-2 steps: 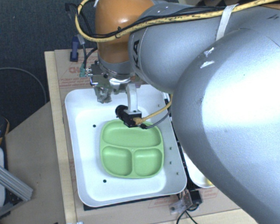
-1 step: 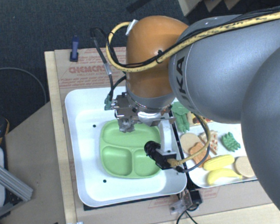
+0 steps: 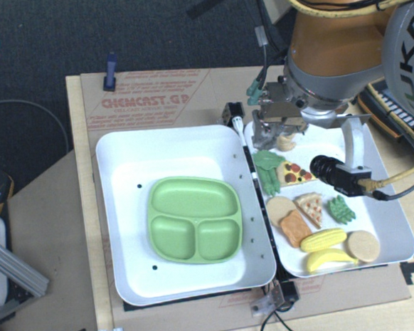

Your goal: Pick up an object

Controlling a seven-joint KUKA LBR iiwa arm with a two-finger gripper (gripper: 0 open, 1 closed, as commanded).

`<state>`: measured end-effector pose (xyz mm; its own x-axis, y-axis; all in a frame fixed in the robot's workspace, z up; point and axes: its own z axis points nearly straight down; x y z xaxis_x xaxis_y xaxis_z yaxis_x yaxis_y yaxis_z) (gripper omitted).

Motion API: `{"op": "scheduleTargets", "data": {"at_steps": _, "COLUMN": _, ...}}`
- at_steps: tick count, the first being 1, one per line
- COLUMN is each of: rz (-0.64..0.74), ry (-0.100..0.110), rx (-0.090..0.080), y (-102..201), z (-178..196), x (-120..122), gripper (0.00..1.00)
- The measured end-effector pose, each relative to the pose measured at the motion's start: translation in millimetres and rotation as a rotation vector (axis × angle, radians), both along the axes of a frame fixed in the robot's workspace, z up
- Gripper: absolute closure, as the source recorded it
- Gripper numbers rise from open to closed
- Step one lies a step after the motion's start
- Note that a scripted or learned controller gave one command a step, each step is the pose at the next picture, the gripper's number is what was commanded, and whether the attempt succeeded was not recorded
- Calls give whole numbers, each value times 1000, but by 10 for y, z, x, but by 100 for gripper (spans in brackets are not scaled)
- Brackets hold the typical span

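The tool [image 3: 279,130] hangs over the right bin's [image 3: 395,243] upper part, above toy foods. Whether it is clenched or released, I cannot tell. A green plate [image 3: 194,218] lies in the left bin [image 3: 117,204].

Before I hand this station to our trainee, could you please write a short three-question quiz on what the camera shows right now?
1. True or false: the green divided plastic plate lies in the left white bin.
2. Which bin is the end effector over? A) left B) right C) neither
3. Fill in: the yellow toy corn cob lies just above the yellow toy ____.

Key: 1 true; 2 B, the right white bin; 3 banana.
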<state>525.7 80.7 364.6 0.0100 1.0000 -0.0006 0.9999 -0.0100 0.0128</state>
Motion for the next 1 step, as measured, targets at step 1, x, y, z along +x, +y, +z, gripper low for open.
{"op": "scheduleTargets", "data": {"at_steps": 1, "rz": 8, "ry": 12, "rx": 1, "y": 240, "z": -2848, "x": -437, "gripper": 100}}
